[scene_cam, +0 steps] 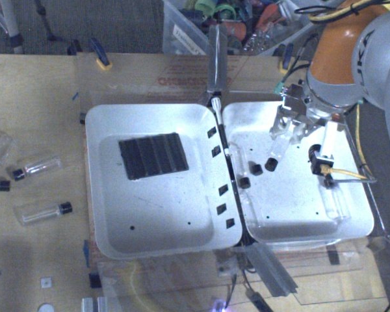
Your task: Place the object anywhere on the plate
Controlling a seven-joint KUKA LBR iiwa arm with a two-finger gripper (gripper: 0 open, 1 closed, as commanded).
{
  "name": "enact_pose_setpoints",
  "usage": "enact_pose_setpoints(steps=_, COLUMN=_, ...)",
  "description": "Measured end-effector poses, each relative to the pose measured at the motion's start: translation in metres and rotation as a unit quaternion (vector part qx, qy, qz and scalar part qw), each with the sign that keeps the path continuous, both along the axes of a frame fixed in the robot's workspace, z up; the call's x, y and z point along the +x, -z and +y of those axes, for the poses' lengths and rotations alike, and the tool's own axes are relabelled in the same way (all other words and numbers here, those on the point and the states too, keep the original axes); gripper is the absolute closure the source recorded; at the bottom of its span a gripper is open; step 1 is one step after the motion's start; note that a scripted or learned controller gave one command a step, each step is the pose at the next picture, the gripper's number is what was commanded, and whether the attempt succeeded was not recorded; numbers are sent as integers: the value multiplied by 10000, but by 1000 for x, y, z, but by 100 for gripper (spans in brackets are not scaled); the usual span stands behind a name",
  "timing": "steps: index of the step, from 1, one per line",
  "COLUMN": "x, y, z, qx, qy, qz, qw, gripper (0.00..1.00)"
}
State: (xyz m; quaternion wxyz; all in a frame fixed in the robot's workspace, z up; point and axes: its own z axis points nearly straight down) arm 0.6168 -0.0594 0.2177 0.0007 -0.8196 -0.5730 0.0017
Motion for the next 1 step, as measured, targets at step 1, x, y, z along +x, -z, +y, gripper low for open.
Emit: enact_pose_setpoints(steps=1, x=-25, y=-67, z=82, qx=1, qy=15, qz=-19, qw=10000, gripper=100)
